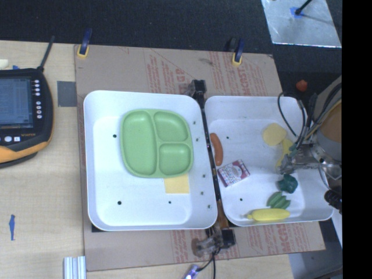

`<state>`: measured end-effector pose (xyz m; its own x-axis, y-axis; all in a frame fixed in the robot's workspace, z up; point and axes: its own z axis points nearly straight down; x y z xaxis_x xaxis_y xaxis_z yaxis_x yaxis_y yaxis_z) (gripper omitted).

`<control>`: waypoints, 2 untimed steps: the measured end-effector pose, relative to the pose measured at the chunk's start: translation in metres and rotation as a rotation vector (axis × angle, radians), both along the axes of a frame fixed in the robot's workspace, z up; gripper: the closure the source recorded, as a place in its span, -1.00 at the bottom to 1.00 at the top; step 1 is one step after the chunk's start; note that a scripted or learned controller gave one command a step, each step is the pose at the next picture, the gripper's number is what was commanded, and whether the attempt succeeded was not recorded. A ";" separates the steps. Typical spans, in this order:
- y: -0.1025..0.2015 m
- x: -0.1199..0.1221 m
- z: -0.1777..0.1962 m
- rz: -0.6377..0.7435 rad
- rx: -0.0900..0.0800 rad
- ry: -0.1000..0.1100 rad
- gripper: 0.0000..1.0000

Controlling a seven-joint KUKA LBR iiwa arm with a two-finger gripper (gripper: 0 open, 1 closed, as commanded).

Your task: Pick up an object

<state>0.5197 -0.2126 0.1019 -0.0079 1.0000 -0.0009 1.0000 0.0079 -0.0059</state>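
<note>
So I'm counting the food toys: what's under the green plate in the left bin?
A yellow square pokes out from beneath the green plate's near edge, lying on the left bin. How far it runs under the plate, and anything else beneath, is covered.

A brown cardboard sheet [145,68] covers the bench, fixed at its far edge by 2 yellow-and-blue clamps [84,44]. A teach pendant [23,118] with dark screen and orange casing lies at left on the wooden benchtop [35,214]. Grey tape [67,93] marks the cardboard's left edge. A silver sheet [302,16] lies far right on black floor.
</note>
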 end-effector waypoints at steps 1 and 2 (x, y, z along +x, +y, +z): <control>0.022 -0.031 0.109 -0.004 0.001 -0.005 1.00; 0.022 -0.032 0.108 -0.004 0.001 -0.004 -1.00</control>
<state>0.4880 -0.1904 0.2103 -0.0039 1.0000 0.0005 1.0000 0.0039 -0.0023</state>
